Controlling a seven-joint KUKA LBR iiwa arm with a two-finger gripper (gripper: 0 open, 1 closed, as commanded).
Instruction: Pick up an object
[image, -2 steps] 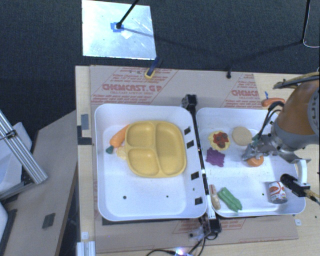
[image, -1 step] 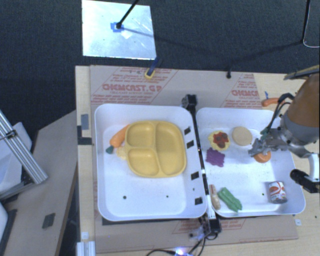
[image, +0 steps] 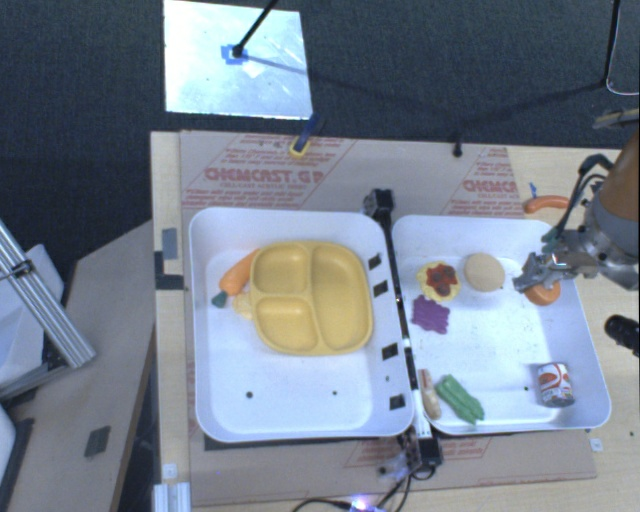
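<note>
on the cardboard-topped bench, two white bins; dark, perhaps carpeted floor.

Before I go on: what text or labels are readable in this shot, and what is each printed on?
"CHEMCAST GP", red print, faint: on the protective sheet behind the left bin.
The same red print, blurred, likely the same brand: on the sheet behind the right bin.
Can label: red and white, too small to read.
Nothing legible on the yellow tray or the toy food.
</note>
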